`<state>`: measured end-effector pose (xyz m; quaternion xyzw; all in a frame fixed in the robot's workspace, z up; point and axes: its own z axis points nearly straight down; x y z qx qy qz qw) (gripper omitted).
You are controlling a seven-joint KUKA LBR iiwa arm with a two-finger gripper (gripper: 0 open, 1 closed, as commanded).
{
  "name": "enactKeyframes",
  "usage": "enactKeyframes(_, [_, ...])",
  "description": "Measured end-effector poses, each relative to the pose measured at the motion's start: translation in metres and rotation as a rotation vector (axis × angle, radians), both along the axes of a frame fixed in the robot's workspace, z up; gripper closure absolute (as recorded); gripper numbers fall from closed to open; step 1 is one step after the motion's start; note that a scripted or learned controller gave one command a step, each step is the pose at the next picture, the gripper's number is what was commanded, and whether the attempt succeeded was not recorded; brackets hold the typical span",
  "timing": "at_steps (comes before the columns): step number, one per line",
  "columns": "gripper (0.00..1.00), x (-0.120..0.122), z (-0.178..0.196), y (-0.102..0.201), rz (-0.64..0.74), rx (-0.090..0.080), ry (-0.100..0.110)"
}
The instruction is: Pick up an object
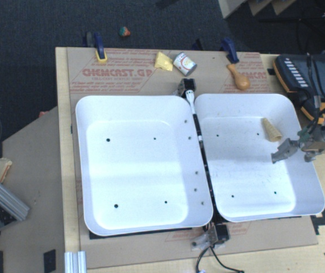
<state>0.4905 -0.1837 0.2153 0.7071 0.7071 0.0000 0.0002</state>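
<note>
A small tan, cone-shaped object [272,129] lies in the right white bin [248,203], near its upper right corner. My gripper [286,149] reaches in over the bin's right rim, just below and to the right of the tan object and apart from it. Nothing shows in its grasp. The left white bin [134,215] sits beside it.
On the bench behind the bins lie a yellow piece [163,61], a small white and grey box [184,63] and an orange wooden piece [239,78]. Blue clamps [99,45] [228,49] hold the back edge. A black device [301,73] sits at the far right.
</note>
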Motion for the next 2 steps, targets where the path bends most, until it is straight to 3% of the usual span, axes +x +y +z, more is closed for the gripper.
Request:
enactKeyframes(1, [0.0, 0.012, -0.033, 0.152, 0.015, 0.007, 0.006])
enactKeyframes(2, [0.0, 0.059, 0.048, 0.198, 0.008, 0.001, -0.012])
